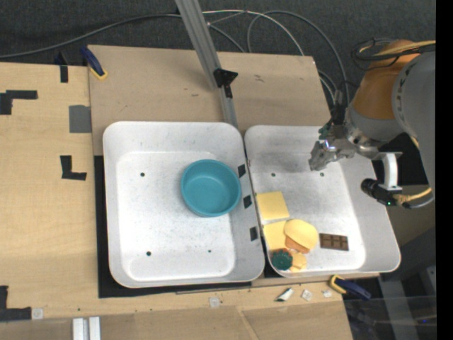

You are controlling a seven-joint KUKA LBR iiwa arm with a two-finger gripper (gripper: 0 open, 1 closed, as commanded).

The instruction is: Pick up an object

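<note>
Gripper (318, 158) hangs over the far part of the right bin (368, 261); whether it is spread or pressed together I cannot tell. Nothing lies under it. Candidate objects sit nearer the camera and to its left: a yellow block (272, 206), a yellow cap (300, 234), a teal ball (282, 260) and a brown bar (333, 242) just beside them. A blue bowl (209, 188) rests farther left. Likely risk: the cluster is crowded, so a descent may nudge neighbours and close on nothing.
</note>
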